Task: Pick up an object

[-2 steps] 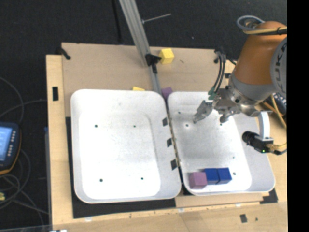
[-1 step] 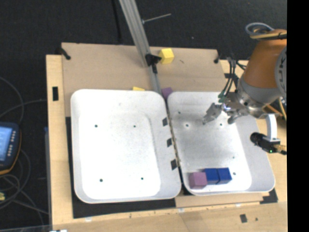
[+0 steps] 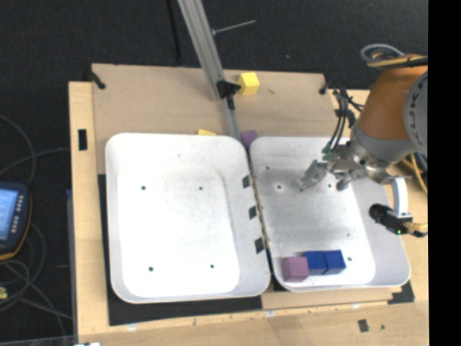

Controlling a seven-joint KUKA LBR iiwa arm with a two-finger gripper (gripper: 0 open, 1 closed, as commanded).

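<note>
Two shallow white bins, rounded corners, speckled floors: left bin, right bin. Right bin's near edge: one purple block touching one blue block, both matte cuboids. Hand over right bin's far half, fingers apart, nothing between them. One yellow block on the tabletop behind.
</note>
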